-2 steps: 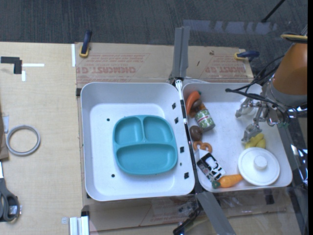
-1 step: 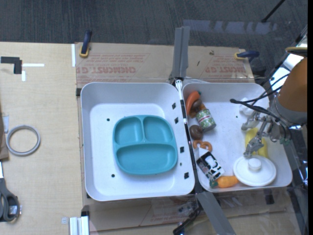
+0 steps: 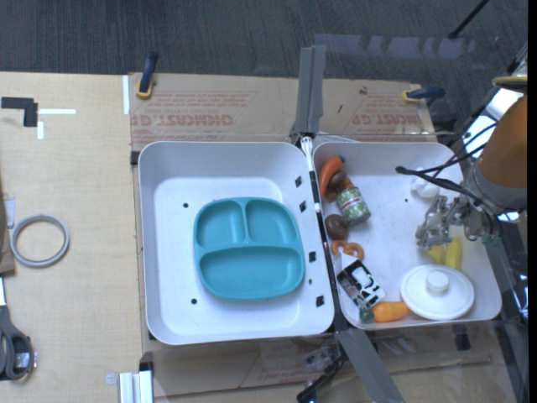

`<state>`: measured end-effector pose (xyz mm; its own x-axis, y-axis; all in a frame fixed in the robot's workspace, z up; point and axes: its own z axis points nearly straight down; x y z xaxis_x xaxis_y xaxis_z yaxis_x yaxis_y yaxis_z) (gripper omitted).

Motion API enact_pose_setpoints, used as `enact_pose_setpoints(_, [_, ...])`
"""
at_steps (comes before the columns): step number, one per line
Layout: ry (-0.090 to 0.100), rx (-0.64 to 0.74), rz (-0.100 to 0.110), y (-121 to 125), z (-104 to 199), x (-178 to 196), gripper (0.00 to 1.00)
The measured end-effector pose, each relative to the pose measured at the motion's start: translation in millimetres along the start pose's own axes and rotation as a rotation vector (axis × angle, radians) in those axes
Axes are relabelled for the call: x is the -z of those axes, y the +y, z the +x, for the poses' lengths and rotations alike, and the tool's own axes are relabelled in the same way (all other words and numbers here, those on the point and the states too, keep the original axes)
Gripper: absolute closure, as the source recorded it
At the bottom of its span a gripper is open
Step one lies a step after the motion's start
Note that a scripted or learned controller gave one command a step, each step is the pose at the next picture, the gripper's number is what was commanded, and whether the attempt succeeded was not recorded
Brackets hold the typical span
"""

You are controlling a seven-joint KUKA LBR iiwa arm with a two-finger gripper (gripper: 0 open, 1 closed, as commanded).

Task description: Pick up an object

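Beside the white lid (image 3: 437, 291), just above and slightly left of it, the gripper (image 3: 434, 232) is seen low in the right bin (image 3: 394, 193), its metal fingers pointed downward toward the bin floor. Whether the jaws are released or clenched cannot be told; nothing is visibly caught between them. A yellow object (image 3: 453, 254), the likeliest target, is lodged between the gripper and the lid, almost touching both; its long axis runs roughly up and down the view, lower end toward the lid. Its closeness to the lid is judged to leave little room for the fingers. Left of the lid, the remaining items are crowded along the divider wall: an orange-red piece (image 3: 331, 171) farthest from the lid, then a green can (image 3: 352, 206), a brown round item (image 3: 336, 225), an orange ring (image 3: 348, 249), a black-and-white item (image 3: 361, 283), and an orange carrot-shaped piece (image 3: 389, 311) touching the lid's left edge. This crowding probably explains the choice of a target lying apart. Well left of the lid, a teal divided tray (image 3: 249, 248) lies flat in the left bin (image 3: 159, 250).
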<state>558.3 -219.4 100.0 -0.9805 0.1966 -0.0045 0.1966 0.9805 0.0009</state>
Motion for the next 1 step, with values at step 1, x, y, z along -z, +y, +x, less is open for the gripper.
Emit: enact_pose_setpoints(1, [0.000, 0.000, 0.000, 0.0, 0.0, 0.0, 0.00])
